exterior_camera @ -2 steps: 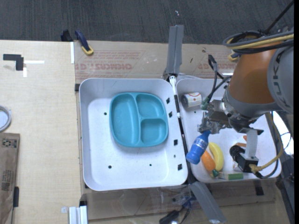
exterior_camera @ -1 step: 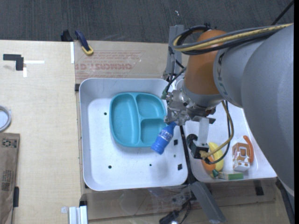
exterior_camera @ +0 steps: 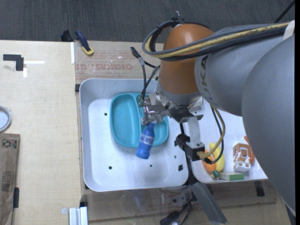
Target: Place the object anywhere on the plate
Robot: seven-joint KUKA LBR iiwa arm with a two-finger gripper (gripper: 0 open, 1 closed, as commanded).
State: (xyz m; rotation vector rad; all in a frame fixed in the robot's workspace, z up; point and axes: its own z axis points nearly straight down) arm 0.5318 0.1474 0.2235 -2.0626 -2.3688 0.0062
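The gripper (exterior_camera: 151, 117) is closed on the top of a blue bottle (exterior_camera: 146, 143). The bottle hangs down from it, long way pointing toward the near edge of the left bin (exterior_camera: 93, 172). Its top half is over the blue plate (exterior_camera: 123, 121), and its bottom pokes past the plate's near rim. I think the bottle needs to go a little further over the plate before letting go.

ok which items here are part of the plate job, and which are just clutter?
Job:
- blue bottle, at the gripper
- teal plate, left bin

Clutter:
- orange-white carton, right bin
- yellow-orange toys, right bin
- tape roll, bench
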